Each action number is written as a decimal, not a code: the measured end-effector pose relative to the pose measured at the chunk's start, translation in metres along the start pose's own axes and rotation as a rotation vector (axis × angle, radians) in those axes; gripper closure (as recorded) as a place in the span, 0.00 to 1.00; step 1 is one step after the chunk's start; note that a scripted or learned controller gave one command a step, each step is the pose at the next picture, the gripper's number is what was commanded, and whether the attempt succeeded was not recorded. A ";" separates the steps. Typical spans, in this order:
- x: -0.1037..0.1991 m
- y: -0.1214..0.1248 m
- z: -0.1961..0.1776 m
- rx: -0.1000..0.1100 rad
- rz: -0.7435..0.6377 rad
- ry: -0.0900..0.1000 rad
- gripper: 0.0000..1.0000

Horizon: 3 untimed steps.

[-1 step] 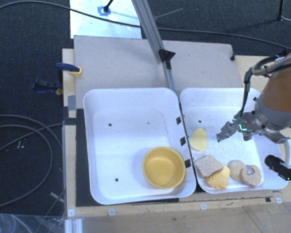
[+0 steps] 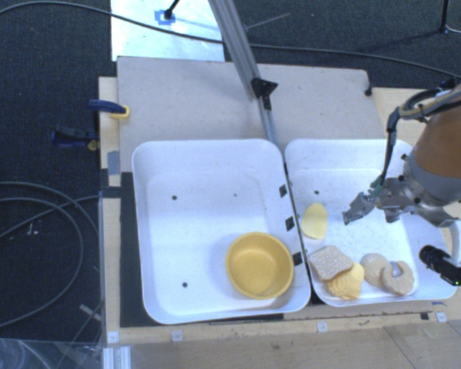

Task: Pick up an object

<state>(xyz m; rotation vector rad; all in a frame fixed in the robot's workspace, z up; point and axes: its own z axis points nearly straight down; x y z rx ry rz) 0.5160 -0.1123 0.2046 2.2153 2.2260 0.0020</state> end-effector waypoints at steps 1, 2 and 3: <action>0.001 0.001 0.042 0.004 0.003 0.000 0.00; -0.008 0.000 0.098 0.006 0.005 0.001 0.00; -0.008 0.001 0.115 0.002 0.004 0.000 0.00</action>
